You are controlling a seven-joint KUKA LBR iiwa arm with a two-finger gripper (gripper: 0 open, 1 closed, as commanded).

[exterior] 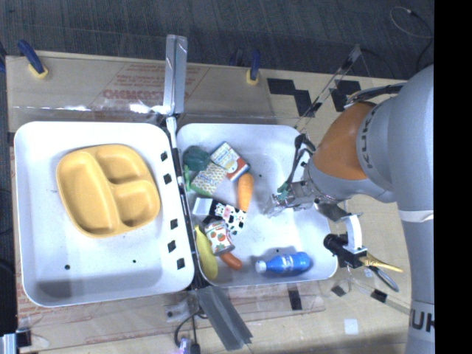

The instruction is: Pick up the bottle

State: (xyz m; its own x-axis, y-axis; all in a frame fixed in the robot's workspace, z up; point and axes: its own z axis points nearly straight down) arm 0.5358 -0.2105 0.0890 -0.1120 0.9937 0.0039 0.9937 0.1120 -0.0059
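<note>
- The bottle [285,264] is blue with a white cap, lying on its side near the front edge of the right bin [273,142], cap end pointing toward the middle divider.
- The gripper [284,198] sits above the right half of that bin, up and away from the bottle, with bare white floor between the two.
- Its tip is small and blurred here, so I cannot tell how it is set; nothing can be seen in its grasp.
- The arm [383,153] comes in from the right edge, grey, with its orange band [343,150] just behind the wrist.
- Other things in the right bin (mostly crowded along the divider side): a carrot [244,191] lying nearly upright in the picture, a small printed carton [228,161] beside a dark green thing [196,158], a banana [206,254] at the front left, and a little patterned box [219,234] touching it.
- The left bin [44,271] holds a yellow divided tray [108,189], set toward its back half.
- Both bins rest side by side on the bench [88,76].
</note>
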